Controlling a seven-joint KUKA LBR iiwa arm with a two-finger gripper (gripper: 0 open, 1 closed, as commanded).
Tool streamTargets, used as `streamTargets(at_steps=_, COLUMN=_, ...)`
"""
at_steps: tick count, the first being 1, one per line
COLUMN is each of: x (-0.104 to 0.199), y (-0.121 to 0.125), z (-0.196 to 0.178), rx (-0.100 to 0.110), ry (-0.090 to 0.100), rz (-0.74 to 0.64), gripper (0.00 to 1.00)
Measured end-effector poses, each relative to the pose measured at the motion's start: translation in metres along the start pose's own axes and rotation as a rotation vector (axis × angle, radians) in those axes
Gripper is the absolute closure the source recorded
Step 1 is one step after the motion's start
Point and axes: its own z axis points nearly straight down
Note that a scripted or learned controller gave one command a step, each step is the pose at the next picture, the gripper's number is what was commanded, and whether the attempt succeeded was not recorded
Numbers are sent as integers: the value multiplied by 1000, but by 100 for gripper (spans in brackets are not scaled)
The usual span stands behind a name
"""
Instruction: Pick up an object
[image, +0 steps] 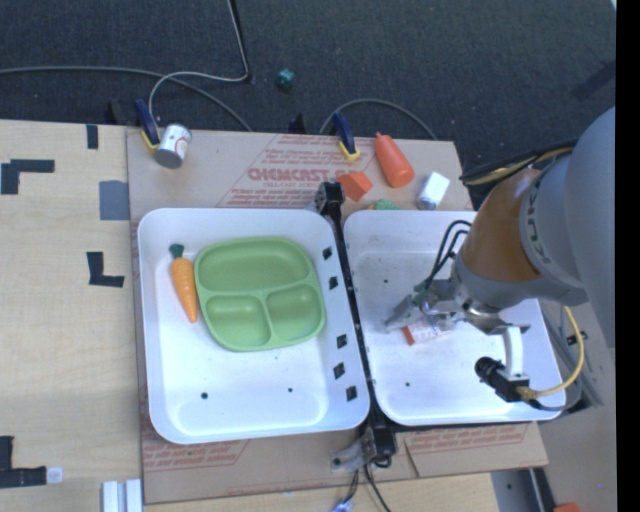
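Here the arm reaches into the right bin. The gripper sits low over a small red-and-white object, directly beneath it, touching or nearly. Finger state cannot be determined.

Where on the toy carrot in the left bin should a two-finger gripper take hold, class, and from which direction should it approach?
Grip the carrot across its thicker orange body just below the green top, coming straight down from above. It lies flat along the bin floor, so its long sides face left and right. The green divided plate sits close on its right, leaving little finger room there, so a slightly higher grip near the top probably suits best.
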Motion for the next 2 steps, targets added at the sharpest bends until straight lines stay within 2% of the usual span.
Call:
streamTargets(at_steps=1, x=1, y=2, z=-11, rx=-5, ry=3, rz=-2, gripper=100)
streamTargets(at_steps=2, x=-56, y=5, z=-94, rx=11, ry=7, rz=-2, gripper=100)
